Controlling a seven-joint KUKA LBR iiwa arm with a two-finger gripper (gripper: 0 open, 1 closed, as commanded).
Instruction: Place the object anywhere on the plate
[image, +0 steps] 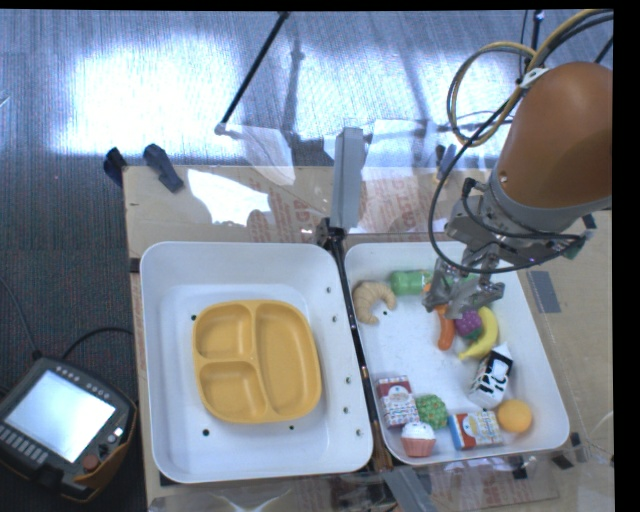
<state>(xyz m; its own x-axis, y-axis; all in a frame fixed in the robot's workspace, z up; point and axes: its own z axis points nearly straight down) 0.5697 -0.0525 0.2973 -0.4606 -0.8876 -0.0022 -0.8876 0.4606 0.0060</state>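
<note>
Arm (552, 140) poised, end effector (462, 298) over right bin (545, 370)

No text can be read; print on the small cartons (398, 401) is too blurred.

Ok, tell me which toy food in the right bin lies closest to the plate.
The croissant. It lies by the right bin's left wall, nearest the yellow plate; the other toys sit farther right or lower down.
</note>
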